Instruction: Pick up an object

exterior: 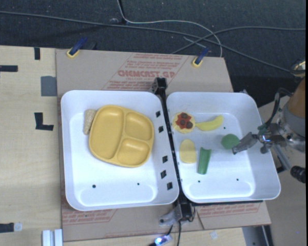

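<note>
Toys sit in your right bin (246,188), all loose on its white floor. Look at the green round piece (229,140) toward the right side: your gripper (245,144) is just beside it, on its right, low over the bin near the right wall. One dark finger (243,145) slants toward that green piece, its tip close to it or touching, too close to call. Whether the fingers are spread or pressed together, you cannot tell from this angle, and nothing shows pinched between them. Left of the green round piece, a yellow banana (210,123) lies toward the far side, with a small pizza slice (184,121) at its left by the divider. Nearer to you, a pale yellow piece (188,151) lies just beside a green stick-shaped piece (203,160), which tilts a little. Over in your left bin (113,193), a yellow divided plate (120,135) fills the middle, and a slice of bread (88,121) pokes out from under its left edge.
</note>
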Available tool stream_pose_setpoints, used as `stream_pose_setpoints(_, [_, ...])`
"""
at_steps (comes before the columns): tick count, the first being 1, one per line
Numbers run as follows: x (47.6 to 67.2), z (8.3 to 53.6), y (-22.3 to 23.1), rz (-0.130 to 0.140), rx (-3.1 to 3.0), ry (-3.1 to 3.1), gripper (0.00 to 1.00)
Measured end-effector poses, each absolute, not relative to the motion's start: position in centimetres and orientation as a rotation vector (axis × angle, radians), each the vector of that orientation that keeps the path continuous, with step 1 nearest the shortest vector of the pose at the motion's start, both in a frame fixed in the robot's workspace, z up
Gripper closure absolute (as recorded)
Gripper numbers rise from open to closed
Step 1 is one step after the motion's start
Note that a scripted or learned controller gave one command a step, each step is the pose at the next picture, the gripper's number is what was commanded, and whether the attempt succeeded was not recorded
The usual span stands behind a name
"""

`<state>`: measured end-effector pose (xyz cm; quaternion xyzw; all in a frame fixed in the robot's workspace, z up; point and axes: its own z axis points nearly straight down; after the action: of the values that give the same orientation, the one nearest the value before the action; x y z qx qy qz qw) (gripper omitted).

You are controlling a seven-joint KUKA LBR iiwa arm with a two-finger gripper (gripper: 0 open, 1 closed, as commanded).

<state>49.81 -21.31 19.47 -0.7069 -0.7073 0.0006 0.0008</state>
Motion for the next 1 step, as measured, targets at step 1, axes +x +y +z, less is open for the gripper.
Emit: stream_pose_setpoints(1, [49.86,13.03,-21.29,0.006,-2.215,-2.218,0.00])
